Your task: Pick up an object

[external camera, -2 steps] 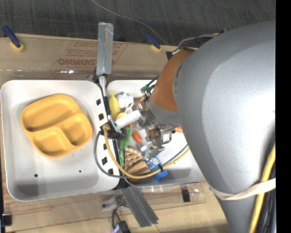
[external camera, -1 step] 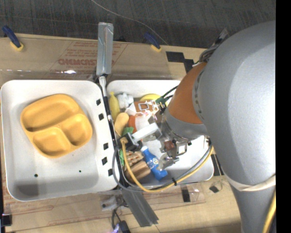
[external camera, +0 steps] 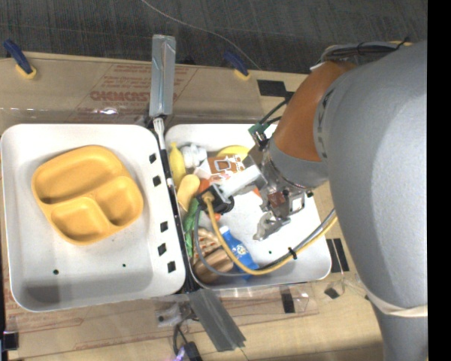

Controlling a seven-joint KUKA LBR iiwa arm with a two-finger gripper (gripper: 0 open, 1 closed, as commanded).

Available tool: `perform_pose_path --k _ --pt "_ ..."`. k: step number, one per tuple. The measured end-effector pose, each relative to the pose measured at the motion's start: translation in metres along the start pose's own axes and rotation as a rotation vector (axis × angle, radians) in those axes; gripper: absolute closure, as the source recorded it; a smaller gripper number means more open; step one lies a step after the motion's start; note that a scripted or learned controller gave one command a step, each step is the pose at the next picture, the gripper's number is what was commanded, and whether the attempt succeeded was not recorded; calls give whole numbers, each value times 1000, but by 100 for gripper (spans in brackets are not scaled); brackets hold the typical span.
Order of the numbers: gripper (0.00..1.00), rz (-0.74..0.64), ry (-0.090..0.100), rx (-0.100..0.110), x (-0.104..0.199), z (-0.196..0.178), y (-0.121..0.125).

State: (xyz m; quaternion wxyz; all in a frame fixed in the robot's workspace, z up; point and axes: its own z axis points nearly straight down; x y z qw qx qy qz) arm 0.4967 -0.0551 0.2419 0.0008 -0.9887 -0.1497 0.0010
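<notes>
I see the objects [external camera: 189, 183] piled along the left wall of the right bin [external camera: 316, 265], and my gripper [external camera: 270, 220] hangs near the bin's middle, so they lie to its left (the closest is a blue packet [external camera: 237, 248] toward the near edge). I cannot tell the state of the gripper from here.

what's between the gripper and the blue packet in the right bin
Nothing visible. The gripper hangs over bare bin floor just right of the blue packet, with open white floor between them. A yellow cable curves past below.
</notes>
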Motion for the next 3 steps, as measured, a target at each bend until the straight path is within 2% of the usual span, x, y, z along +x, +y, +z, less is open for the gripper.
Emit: perform_pose_path --k 1,2,3 --pt "0 -378 -5 4 13 128 47" --pt "0 -150 -3 1 37 152 51" --pt "100 -154 -8 5 36 143 51"
